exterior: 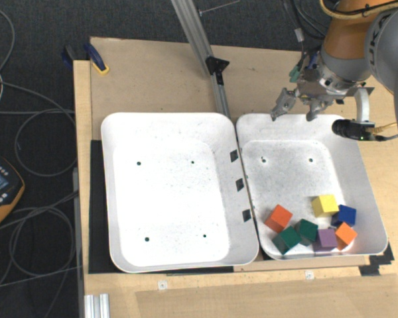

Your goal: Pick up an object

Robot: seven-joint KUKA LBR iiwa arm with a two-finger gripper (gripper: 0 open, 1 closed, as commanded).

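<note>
- My gripper point(293, 113) hangs over the far rim of the right bin point(365, 177), fingers spread apart, nothing between them.
- The blocks point(312, 230) sit clustered in that bin's near corner, well apart from the gripper.
- I count seven: red, yellow, blue, orange, purple, two green.
- They look light, rigid, flat-sided; I'd pinch the yellow block point(326, 204) across opposite faces, since it's least crowded.
- Left bin point(119, 138) is beside it.
</note>
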